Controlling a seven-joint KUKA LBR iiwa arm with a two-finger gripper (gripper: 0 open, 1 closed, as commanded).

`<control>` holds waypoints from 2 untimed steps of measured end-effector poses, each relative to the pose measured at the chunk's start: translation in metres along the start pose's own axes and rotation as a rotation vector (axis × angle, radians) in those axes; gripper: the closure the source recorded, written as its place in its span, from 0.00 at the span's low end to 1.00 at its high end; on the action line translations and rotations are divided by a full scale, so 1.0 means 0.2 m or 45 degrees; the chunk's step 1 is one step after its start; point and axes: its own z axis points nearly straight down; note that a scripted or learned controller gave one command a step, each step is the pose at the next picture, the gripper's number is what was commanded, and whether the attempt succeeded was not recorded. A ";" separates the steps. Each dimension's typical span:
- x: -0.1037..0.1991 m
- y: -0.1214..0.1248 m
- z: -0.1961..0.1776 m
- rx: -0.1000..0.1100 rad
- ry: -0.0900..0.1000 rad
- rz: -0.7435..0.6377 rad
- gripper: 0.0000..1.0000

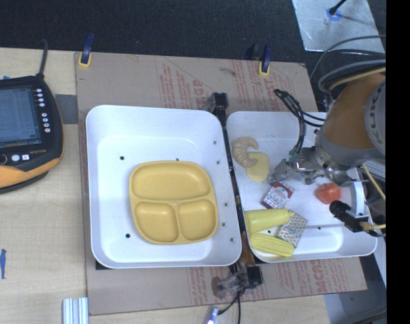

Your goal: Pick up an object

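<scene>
Your tool (286, 173) hovered in the right bin (259, 121); whether clenched or released, you cannot tell. Just beside it lay a red-and-white packet (276, 196), below the yellow pear (257, 167).

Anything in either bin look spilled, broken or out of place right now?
Nothing stands out. The yellow divided plate lies flat in the left bin; the toy food and packets sit loose in the right bin, none hanging over the rim.
</scene>
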 end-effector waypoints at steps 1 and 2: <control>-0.08 0.44 -0.34 -0.004 0.000 -0.001 0.00; -0.29 0.23 -0.25 0.001 0.000 0.001 0.00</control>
